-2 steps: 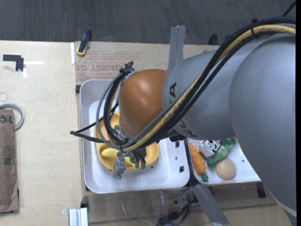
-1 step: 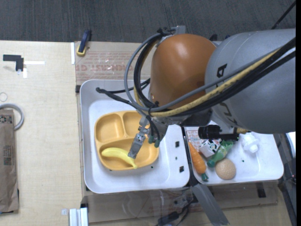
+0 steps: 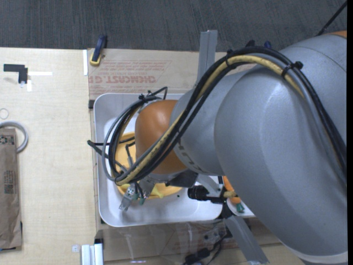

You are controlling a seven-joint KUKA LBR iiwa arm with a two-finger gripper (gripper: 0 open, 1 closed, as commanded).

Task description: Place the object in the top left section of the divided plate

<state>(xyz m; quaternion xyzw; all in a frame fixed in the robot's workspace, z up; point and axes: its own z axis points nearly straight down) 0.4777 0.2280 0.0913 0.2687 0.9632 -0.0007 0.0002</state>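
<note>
The robot arm (image 3: 265, 142), grey with an orange band (image 3: 151, 134), leans low over a white bin (image 3: 107, 203), covering most of it. A yellow plate (image 3: 122, 158) peeks out beneath the wrist. The gripper and the object are hidden; its grip cannot be told.

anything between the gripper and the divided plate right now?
Cannot tell. The arm and its cable loops cover most of the white bin; a yellow sliver, probably the plate, shows beneath. The gripper and the object are hidden, so no obstacle can be confirmed.
</note>
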